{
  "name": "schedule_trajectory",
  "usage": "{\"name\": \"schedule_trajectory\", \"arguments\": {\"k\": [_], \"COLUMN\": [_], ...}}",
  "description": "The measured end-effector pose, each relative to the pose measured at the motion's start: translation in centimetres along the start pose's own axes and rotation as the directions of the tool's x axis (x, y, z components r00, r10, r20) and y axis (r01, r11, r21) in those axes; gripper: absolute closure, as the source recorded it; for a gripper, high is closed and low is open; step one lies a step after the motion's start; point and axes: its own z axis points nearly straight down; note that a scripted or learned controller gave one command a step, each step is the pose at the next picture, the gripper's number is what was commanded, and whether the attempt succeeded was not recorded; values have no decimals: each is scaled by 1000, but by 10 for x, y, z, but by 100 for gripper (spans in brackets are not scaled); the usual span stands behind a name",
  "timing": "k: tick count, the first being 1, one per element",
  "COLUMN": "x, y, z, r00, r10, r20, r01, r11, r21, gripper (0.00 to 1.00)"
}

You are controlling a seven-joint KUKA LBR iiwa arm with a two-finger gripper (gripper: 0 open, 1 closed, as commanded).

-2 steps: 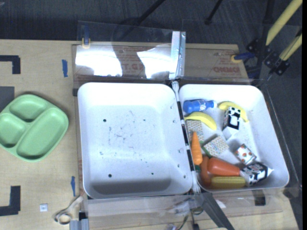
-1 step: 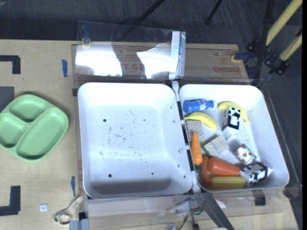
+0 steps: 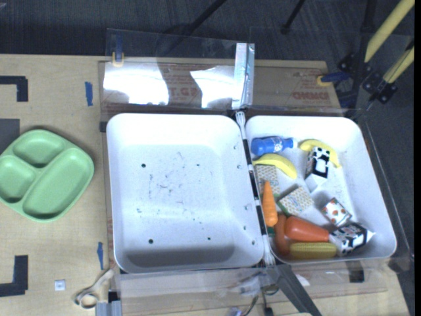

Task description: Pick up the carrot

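The left white bin (image 3: 131, 242) sits closest, beside the right bin (image 3: 378, 196) of toy foods, a green divided plate (image 3: 46, 173) lies further left, and the carrot (image 3: 268, 208) lies along the right bin's left wall, just below a banana (image 3: 279, 165).

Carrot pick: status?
Carrot lying in right bin, along its left wall. Banana above it, orange-red toy against its lower end.

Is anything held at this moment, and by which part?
Nothing is seen held. The carrot lies in the right bin, along its left wall beside other toy food.
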Motion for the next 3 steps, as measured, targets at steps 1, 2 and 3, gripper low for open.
{"name": "schedule_trajectory", "arguments": {"k": [1,2,3], "x": [-2,-9,-9], "y": [0,0,14], "z": [-1,-1,-1], "r00": [892,570,657], "r10": [-453,-822,-754], "r20": [1,3,7], "r01": [453,822,754], "r11": [892,570,657], "r21": [-1,-1,-3], "gripper": [100,100,100]}}
